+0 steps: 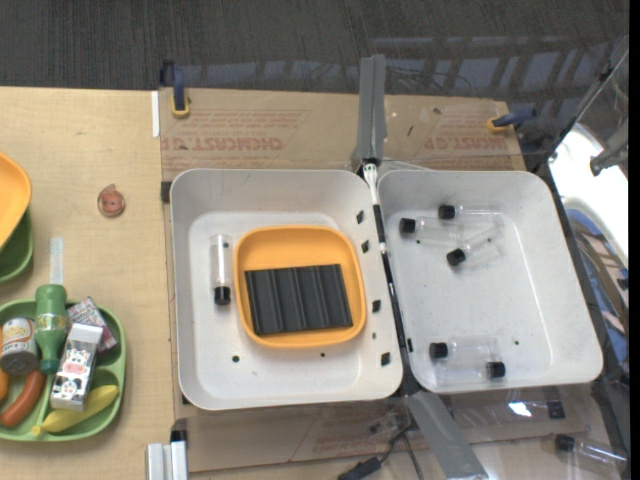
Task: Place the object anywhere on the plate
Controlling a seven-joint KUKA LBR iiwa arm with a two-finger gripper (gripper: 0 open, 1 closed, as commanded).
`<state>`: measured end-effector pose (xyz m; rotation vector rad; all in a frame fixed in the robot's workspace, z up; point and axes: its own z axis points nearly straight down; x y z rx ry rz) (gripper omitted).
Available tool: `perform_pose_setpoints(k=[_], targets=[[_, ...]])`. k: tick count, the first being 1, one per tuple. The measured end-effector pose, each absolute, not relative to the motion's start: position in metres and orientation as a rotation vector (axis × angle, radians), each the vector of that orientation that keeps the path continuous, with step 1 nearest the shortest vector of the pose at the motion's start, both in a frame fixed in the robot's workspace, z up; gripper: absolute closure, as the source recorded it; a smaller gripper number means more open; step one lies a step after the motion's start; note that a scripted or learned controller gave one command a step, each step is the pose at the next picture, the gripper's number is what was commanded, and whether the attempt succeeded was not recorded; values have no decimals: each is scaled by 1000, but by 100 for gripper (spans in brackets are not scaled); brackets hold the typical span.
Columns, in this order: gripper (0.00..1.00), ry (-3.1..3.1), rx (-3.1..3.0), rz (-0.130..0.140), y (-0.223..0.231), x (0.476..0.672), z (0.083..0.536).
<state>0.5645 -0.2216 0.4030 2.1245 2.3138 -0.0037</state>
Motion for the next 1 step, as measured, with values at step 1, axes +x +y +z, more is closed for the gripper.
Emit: perform_pose_setpoints(k=[1], targets=[[0, 2495, 1906, -3, -222, 553, 441]])
